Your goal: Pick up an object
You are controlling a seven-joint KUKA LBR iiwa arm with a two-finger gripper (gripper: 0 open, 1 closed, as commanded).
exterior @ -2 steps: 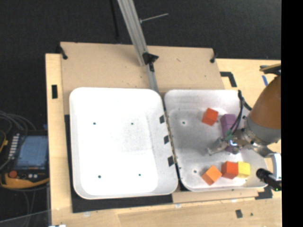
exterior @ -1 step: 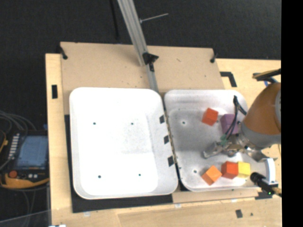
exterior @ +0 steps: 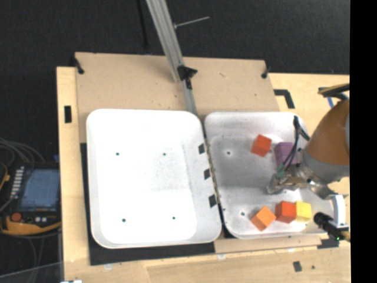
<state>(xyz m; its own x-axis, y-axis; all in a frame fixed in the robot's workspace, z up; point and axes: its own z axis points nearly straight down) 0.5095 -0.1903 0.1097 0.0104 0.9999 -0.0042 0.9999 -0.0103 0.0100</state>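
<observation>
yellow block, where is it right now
The small yellow block sits in the right white bin, near its front right corner, touching the red block on its left.

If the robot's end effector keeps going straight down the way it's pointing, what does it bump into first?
Probably the bare floor of the right bin. The end effector points down between the purple block and the red block, touching neither as far as this view shows, though depth is hard to judge.
</observation>
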